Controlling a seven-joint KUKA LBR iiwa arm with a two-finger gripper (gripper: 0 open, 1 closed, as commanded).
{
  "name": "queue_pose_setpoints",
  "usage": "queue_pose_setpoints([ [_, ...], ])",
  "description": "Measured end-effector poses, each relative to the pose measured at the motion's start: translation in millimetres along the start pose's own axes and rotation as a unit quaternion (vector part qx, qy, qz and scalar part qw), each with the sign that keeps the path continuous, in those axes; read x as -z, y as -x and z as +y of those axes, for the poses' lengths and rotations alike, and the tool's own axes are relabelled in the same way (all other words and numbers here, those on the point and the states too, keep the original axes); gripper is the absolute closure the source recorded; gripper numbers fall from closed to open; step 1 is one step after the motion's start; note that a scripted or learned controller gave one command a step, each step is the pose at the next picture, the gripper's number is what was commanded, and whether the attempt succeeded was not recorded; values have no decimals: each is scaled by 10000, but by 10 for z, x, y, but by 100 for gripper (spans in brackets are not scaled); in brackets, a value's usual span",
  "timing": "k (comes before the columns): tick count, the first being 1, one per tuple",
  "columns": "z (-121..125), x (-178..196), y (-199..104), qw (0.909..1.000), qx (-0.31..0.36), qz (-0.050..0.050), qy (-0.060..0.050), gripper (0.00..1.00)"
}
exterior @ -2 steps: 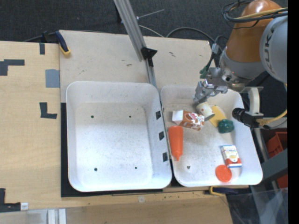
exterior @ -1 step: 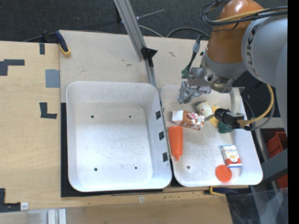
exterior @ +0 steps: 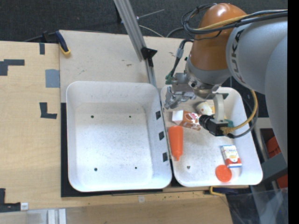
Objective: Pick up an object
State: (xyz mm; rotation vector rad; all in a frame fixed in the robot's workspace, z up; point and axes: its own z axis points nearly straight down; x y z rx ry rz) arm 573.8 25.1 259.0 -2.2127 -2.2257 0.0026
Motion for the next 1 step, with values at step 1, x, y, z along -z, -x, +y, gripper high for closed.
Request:
queue_pose_setpoints([
  [1, -37, -32, -476, 10000, 3, -1, 3, 100],
])
